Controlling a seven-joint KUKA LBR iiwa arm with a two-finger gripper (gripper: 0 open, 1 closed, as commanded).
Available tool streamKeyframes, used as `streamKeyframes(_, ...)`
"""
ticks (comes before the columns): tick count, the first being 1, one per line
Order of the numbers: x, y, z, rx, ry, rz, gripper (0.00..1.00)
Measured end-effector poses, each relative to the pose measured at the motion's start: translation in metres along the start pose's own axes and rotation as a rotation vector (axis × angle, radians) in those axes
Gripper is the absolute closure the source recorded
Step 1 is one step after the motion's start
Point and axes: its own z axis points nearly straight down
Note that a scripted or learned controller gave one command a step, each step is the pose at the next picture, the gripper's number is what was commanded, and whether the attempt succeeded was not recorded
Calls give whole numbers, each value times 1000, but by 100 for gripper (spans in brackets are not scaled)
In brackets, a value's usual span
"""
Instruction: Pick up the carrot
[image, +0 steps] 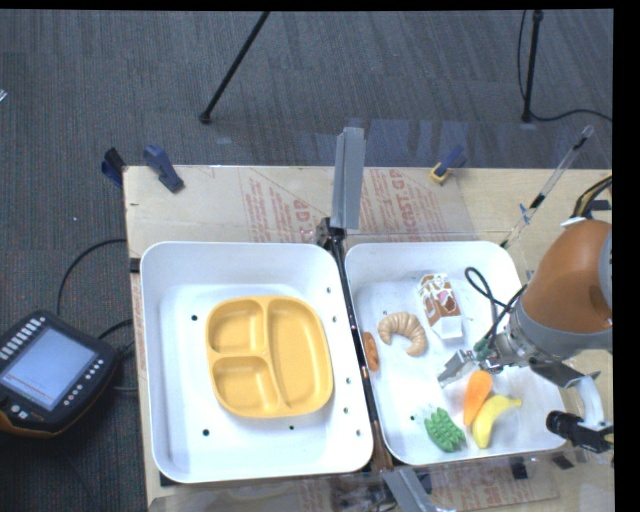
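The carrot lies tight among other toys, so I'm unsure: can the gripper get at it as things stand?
Probably yes. The gripper sits right at the carrot's upper end, with nothing over it. The banana touching its right side could get nudged.

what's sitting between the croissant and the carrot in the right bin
Only the gripper reaches into that stretch in the camera view, between croissant and carrot; otherwise bare bin floor.

**Two bins, a tray and toy food**

The left bin (160, 300) holds a yellow three-part tray (268, 356). The right bin (400, 262) holds a croissant (404, 331), a small carton (440, 303) beyond it, a green toy (443, 429) and a banana (490, 418) near the front. A handheld pendant (45, 372) lies far left on the floor.
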Motion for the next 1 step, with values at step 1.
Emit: streamKeyframes(1,-1,1,-8,0,0,4,100)
